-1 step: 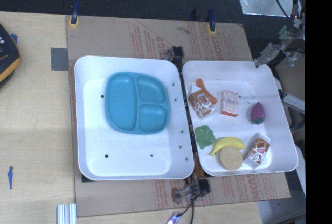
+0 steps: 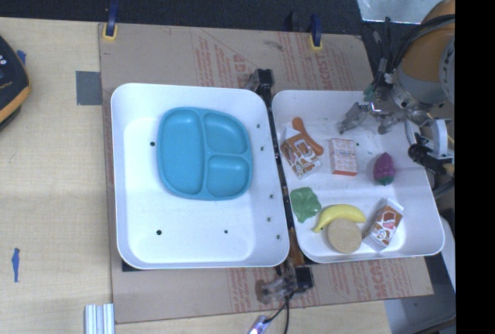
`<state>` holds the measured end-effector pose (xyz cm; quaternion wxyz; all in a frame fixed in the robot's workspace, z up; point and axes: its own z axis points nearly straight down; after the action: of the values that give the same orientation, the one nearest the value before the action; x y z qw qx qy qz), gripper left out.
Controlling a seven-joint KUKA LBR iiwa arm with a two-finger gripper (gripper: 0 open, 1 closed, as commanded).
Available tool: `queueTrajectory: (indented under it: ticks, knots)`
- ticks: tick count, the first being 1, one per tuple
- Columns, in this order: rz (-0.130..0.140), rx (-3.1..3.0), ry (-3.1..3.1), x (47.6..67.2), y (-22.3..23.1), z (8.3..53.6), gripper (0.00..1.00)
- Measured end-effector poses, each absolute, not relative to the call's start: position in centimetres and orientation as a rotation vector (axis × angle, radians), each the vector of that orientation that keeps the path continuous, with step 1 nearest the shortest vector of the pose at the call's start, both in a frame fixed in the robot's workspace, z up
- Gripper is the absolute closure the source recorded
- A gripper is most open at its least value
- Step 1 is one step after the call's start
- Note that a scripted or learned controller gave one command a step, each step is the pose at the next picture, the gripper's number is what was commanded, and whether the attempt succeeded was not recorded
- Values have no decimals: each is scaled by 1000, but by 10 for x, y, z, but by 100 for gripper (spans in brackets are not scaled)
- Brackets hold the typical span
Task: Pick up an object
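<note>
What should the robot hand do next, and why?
Probably drop toward the purple fruit. The gripper hangs over the right bin's upper part with nothing between its fingers, and that fruit lies close by, apart from the other items.

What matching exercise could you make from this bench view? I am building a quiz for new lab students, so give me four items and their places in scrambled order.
Things:
1. blue divided plate
2. banana
3. purple fruit
4. end effector

Places:
A. right bin, near its front edge, touching a round tan item
B. over the right bin's far end
C. middle of the left bin
D. right bin, towards its right side, beside a small carton

Pairs: 1-C, 2-A, 3-D, 4-B
</note>
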<state>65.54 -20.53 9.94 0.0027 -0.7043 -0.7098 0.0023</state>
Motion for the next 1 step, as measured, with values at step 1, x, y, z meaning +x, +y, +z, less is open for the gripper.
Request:
queueTrajectory:
  ticks: [1]
  knots:
    - [5, -2213, -2228, 607, -133, 92, 0]
